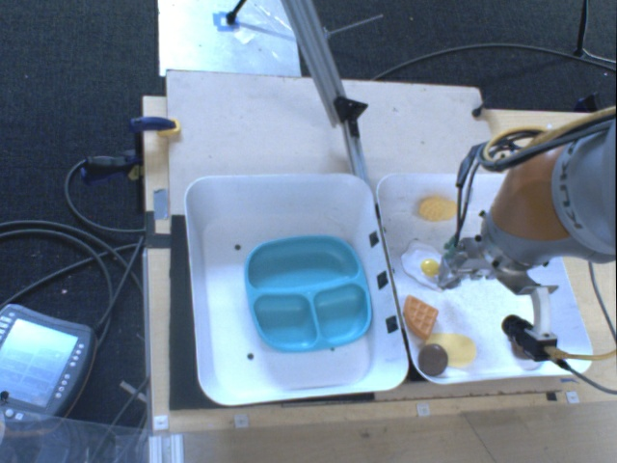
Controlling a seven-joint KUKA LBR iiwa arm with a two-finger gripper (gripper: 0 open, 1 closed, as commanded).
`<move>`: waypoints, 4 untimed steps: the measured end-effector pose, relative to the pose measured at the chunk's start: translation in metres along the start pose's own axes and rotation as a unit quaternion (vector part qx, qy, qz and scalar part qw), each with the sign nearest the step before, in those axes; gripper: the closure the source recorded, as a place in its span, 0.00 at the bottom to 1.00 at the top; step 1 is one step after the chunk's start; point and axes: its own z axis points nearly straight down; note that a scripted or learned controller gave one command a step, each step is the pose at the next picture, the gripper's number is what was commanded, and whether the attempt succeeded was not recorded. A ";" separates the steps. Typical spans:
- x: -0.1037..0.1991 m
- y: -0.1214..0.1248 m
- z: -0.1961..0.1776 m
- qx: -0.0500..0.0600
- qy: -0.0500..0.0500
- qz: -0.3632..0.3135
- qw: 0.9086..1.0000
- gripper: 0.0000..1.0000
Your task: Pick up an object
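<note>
Where the right bin (578, 328) lies, gripper (449, 273) over fried egg (421, 264).

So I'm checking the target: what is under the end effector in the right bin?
The end effector hangs over a fried egg toy in the right bin. The egg's white edge and part of its yolk show; the rest is covered.

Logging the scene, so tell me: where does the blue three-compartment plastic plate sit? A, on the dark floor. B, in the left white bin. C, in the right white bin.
B: the blue three-compartment plastic plate lies flat inside the left white bin, apart from the food items.
</note>
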 end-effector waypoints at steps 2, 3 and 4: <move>0.000 0.018 -0.114 -0.003 -0.001 -0.003 1.000 1.00; 0.000 0.020 -0.158 -0.003 -0.001 -0.003 1.000 1.00; 0.060 0.034 -0.151 -0.001 0.000 -0.005 1.000 1.00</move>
